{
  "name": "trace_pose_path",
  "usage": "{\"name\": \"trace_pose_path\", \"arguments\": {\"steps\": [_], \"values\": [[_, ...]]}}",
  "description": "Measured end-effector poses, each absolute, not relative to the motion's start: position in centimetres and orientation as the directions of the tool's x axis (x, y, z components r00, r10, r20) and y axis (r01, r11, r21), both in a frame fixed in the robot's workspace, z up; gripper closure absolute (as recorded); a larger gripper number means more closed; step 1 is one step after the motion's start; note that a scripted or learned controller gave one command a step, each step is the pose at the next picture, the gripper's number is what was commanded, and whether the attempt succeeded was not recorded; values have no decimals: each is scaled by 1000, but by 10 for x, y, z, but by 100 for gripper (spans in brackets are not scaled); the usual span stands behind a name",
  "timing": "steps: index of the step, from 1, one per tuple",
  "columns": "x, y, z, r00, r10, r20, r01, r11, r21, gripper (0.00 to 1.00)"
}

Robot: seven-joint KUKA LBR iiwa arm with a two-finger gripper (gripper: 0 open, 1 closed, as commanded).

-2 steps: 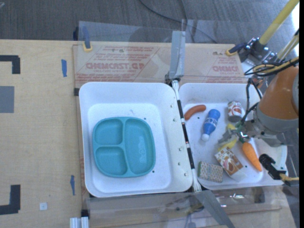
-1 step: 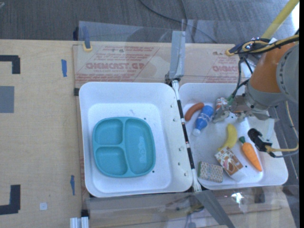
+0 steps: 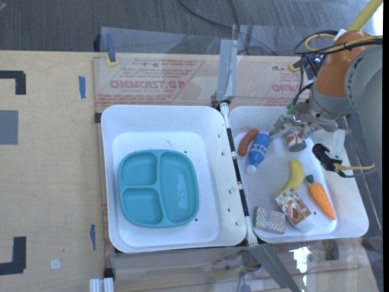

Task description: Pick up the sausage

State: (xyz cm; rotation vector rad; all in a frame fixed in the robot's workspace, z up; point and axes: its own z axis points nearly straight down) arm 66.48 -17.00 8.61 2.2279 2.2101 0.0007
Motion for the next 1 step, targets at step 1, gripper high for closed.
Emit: {"name": "trace_pose_path", "arguments": {"steps": [1], "values": [[667,-100,87,-304,953,-1,953,304,-2,0]]}}
